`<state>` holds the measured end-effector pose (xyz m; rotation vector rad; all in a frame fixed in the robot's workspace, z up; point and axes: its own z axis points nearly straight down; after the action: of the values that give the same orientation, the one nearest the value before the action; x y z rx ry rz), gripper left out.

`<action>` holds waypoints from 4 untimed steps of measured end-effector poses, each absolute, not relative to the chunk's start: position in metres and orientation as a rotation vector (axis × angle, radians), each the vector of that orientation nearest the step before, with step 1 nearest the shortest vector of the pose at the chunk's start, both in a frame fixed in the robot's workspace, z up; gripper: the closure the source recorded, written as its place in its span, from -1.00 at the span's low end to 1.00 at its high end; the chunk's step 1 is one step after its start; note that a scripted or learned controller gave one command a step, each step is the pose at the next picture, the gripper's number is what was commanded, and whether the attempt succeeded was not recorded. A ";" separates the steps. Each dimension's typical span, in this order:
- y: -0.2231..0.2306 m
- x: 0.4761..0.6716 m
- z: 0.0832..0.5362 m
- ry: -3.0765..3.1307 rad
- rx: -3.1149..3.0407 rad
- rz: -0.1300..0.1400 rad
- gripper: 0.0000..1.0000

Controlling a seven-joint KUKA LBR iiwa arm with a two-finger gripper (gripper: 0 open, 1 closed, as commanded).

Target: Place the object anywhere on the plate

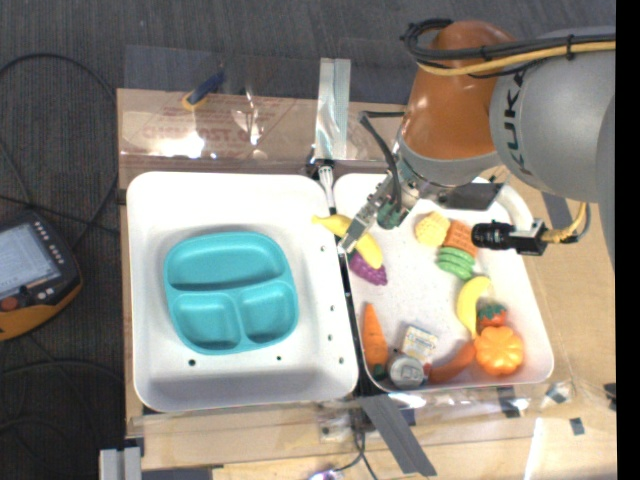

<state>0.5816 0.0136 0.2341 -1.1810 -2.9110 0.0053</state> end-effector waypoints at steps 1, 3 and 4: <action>0.089 0.582 0.270 -3.027 -0.845 0.001 1.00; 0.173 0.485 0.411 -3.127 -0.329 0.000 1.00; 0.192 0.485 0.366 -3.139 -0.172 0.000 1.00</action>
<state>0.4848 0.1916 0.3665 -0.1723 -3.1388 0.0001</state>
